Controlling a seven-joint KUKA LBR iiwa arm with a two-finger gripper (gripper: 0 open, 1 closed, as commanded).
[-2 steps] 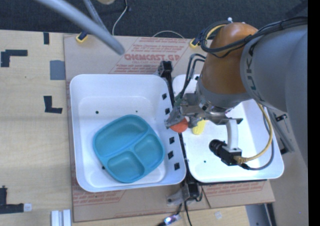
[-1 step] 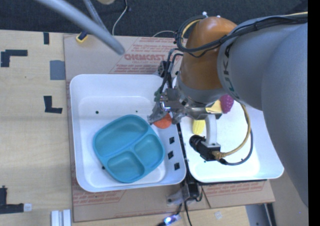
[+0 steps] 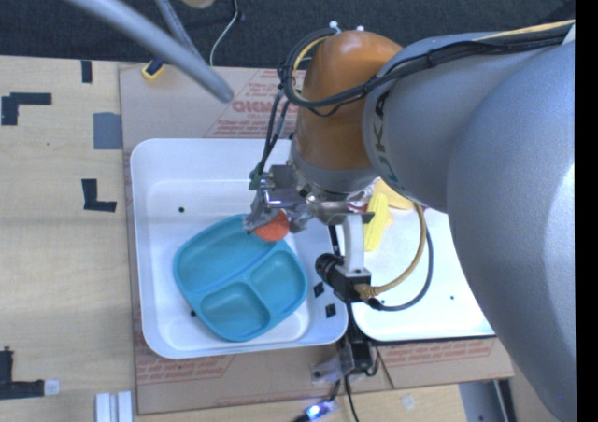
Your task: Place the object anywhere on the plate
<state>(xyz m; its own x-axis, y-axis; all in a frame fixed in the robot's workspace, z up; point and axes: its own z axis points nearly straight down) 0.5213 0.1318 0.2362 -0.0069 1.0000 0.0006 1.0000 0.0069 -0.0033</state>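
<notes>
A blue divided plate (image 3: 240, 285) lies in the left white bin (image 3: 154, 224). My gripper (image 3: 272, 220) hangs over the plate's upper right rim. A small orange-red object (image 3: 273, 230) sits between its fingers, just above the rim. The fingers are closed on it. Much of the object is hidden by the gripper body.
A yellow item (image 3: 377, 217) lies in the right bin (image 3: 430, 317), partly under the arm. The large grey arm covers most of the right side. Cardboard (image 3: 243, 107) lies under both bins, and a grey tube crosses the upper left.
</notes>
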